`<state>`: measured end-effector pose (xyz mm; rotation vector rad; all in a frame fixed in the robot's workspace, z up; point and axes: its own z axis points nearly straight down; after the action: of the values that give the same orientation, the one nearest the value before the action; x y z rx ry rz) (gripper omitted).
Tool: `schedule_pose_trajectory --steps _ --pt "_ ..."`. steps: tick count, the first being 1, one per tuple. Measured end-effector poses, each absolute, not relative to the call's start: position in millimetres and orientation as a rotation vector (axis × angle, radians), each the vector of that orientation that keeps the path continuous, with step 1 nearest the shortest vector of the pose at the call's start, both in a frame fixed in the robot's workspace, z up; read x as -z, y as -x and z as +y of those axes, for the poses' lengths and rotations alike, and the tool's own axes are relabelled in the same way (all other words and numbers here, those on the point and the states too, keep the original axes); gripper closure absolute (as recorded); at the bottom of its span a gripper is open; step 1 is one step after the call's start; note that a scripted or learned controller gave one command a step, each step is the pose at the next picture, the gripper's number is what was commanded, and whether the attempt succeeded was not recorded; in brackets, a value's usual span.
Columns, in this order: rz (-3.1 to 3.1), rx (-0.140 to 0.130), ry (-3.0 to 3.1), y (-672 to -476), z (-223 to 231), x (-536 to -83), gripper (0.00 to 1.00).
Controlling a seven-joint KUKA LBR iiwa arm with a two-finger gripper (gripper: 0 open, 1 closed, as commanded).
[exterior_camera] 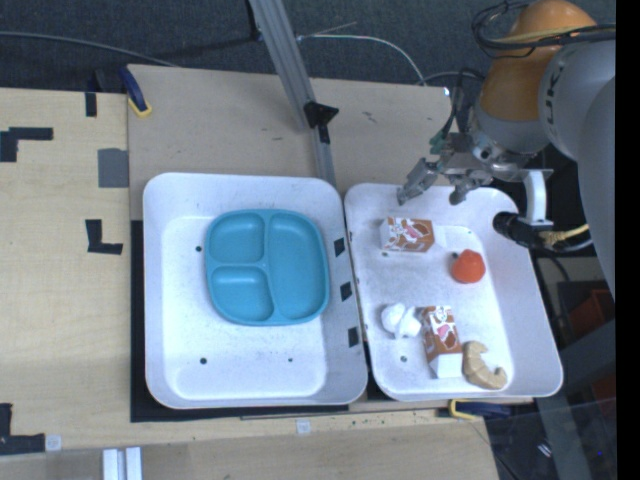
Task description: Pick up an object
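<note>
Two white bins on the worktop [70,298], left bin [165,368] holding a blue divided plate [267,266], right bin [530,318] holding a red-and-white carton [408,234] at twelve o'clock, orange ball [467,266], white lump [399,319], second carton [440,339], tan piece [484,366] at five o'clock, jaws [440,184] spread open, nothing held, above the bin's twelve o'clock rim.

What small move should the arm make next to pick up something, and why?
Probably lower the gripper a little toward the camera-near side, onto the red-and-white packet. The gripper hangs open over the far edge of the right bin, holding nothing, and that packet is the nearest thing, lying apart from the others.
</note>
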<state>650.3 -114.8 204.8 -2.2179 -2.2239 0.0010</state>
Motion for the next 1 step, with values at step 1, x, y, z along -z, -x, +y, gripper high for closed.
schedule_pose_trajectory --steps 1 --pt "-2.224 -0.002 2.218 -650.2 -114.9 -204.8 0.00"
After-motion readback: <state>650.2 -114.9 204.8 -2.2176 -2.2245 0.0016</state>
